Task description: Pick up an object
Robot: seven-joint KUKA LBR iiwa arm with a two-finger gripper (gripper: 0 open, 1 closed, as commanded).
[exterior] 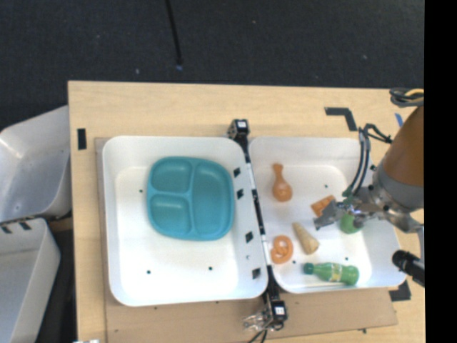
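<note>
The right bin (335, 156) holds several small objects. An orange gourd-shaped piece (280, 184) lies at its upper left, a beige cone (305, 238) and an orange ring (281, 250) lower left, and a green bottle (330, 272) on its side along the front wall. A small orange block (322, 206) sits mid-bin. My gripper (337, 216) hangs low over the bin's right half, just right of the orange block. A green round object (350, 224) is partly hidden beneath it. Nothing shows as lifted.
A teal divided plate (191, 197) lies in the middle of the left bin (121, 263). A black-clipped divider (250, 199) separates the bins. The arm's orange band (405, 156) rises over the right bin's right edge. A white container (32, 170) stands off the bench at the left.
</note>
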